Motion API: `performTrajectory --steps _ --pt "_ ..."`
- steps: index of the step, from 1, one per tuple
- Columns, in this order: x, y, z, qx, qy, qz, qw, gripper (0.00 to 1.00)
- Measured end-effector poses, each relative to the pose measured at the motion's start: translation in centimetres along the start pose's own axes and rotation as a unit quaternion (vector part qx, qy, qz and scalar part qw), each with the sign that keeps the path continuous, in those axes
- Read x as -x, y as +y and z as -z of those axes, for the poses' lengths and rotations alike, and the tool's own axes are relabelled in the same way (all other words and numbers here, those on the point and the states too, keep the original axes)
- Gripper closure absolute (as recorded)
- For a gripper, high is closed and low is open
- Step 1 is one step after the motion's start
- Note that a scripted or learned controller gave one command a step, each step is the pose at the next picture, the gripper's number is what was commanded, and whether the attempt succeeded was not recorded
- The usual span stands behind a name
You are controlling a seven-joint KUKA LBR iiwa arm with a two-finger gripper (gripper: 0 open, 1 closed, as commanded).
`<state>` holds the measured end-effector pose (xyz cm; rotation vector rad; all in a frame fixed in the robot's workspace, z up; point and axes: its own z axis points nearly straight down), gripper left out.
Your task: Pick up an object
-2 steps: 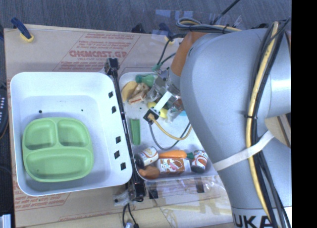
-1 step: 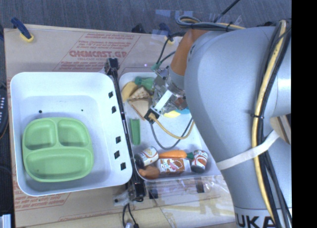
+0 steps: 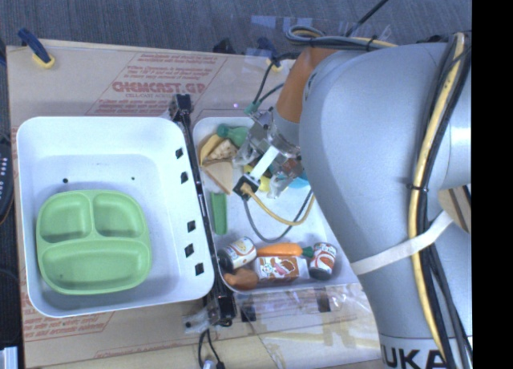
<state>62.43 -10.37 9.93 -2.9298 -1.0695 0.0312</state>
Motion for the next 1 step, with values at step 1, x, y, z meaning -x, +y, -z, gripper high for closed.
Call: performTrajectory --steps 1 --pt "7.76 -4.61 -0.90 0.011 0.007 -0.084 0.9964 0.00"
